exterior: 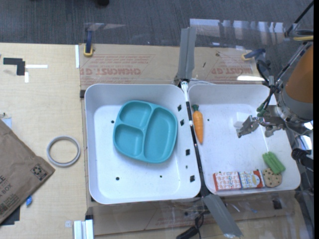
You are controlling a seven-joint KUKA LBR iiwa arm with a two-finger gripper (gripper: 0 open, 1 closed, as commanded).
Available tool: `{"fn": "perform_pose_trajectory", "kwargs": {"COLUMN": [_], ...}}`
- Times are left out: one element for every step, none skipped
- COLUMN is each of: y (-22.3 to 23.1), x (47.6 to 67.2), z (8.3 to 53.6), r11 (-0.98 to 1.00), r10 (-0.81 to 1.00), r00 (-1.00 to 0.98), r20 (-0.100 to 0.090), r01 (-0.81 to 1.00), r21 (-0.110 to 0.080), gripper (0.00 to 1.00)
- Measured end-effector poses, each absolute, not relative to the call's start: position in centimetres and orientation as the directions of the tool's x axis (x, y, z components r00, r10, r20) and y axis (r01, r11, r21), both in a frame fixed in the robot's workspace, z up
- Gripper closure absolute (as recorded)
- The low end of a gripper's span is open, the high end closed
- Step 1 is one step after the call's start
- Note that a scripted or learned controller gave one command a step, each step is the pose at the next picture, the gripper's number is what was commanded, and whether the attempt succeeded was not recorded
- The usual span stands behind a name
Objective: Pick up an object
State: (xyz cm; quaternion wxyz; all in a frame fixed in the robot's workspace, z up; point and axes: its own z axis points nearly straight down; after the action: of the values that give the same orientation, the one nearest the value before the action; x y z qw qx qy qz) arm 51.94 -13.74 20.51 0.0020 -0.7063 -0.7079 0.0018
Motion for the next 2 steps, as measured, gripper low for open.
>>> {"fn": "perform_pose_trajectory", "kwargs": {"y": [-17.9, -22.2], "x": [53.2, 55.4], "z": [18.6, 12.0], "r11": [0.12, 0.313], "r10": [0.993, 0.95], "r00": [-0.12, -0.313], "r20": [0.001, 0.002], "r01": [0.993, 0.95], "r21": [-0.004, -0.003], "gripper": [0.0, 0.0]}}
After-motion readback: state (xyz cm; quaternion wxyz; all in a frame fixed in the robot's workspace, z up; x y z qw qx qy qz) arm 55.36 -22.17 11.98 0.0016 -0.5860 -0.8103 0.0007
